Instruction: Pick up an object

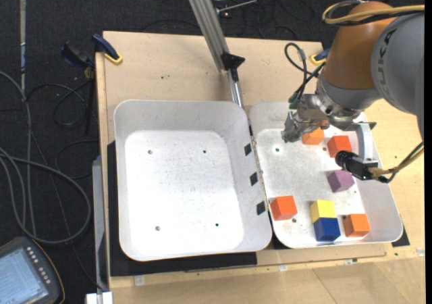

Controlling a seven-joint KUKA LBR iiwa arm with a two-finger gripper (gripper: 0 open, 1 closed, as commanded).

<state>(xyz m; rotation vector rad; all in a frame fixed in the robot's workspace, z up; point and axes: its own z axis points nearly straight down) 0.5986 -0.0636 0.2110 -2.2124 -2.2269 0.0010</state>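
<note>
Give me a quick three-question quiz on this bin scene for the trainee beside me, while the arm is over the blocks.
1. True or false: the left bin holds most of the blocks.
2. Multiple choice: which block lies directly against the yellow block? A) the purple block B) the blue block C) the orange block at the bin's left edge
3. Fill in: the gripper is over the far end of the right bin, next to an ______ block.

Key:
1. False; all the blocks are in the right bin.
2. B
3. orange
</note>
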